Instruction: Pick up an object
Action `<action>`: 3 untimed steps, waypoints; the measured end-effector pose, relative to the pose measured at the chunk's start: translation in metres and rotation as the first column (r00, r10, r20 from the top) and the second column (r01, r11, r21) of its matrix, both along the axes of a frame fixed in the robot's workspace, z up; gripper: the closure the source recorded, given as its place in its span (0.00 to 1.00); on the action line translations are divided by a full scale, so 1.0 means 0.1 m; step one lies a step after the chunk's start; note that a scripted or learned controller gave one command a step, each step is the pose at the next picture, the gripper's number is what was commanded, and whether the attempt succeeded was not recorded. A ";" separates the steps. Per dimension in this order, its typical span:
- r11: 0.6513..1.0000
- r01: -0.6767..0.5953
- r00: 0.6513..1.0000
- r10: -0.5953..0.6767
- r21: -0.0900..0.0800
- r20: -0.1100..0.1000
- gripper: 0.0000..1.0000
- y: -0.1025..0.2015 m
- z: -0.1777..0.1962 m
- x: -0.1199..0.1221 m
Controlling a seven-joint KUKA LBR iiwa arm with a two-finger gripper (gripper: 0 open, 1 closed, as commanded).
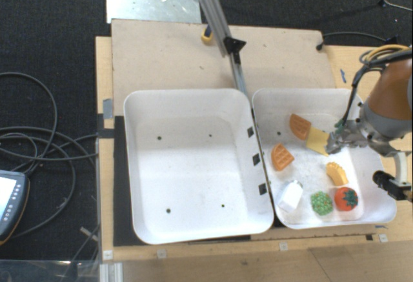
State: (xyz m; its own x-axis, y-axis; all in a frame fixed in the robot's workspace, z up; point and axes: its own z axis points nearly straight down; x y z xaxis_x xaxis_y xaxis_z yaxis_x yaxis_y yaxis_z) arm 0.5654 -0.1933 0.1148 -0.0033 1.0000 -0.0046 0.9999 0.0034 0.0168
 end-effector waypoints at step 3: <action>1.000 -0.002 1.000 0.002 0.002 -0.010 1.00 0.01 1.45 0.12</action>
